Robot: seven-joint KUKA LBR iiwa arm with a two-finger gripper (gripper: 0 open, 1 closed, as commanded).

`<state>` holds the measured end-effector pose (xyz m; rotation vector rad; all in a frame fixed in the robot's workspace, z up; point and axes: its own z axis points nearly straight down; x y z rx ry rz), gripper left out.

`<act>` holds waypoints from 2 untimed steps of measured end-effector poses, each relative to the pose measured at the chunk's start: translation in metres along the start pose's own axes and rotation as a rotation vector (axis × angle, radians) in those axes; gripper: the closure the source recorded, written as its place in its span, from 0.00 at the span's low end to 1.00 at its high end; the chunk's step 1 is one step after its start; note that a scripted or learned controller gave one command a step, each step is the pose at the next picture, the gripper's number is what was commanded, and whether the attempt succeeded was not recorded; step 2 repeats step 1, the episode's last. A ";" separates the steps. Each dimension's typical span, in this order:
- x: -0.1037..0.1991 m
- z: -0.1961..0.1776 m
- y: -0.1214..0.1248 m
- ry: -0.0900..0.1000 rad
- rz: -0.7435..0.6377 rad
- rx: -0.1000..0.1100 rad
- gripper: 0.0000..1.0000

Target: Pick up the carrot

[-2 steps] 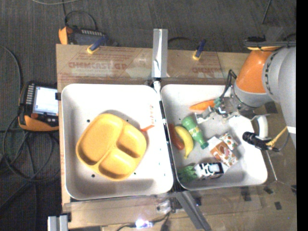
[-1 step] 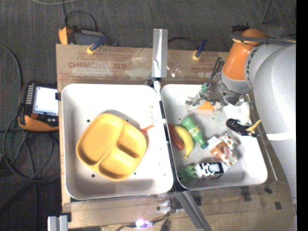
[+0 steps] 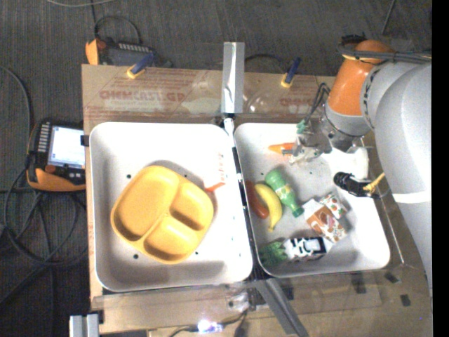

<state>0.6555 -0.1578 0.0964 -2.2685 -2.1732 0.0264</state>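
Camera view: end effector (image 3: 306, 148), grip unclear, beside carrot (image 3: 281, 147) in right bin (image 3: 379, 258).

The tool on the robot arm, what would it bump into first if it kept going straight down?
Probably the carrot. The tool points down into the right bin right beside its orange end, though depth is hard to judge; it might meet the bin floor instead.

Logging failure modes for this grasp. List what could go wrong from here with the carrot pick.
1. The carrot lies close to the right bin's back wall, so the gripper may hit the wall on descent.
2. The gripper sits at the carrot's end, not its middle; a grasp there may slip or tip it out.
3. The green bottle and banana lie just below; a sideways nudge could shove the carrot against them.
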 end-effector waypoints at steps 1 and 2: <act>0.086 -0.087 -0.033 0.013 0.244 -0.007 1.00; 0.086 -0.087 -0.033 0.013 0.244 -0.007 1.00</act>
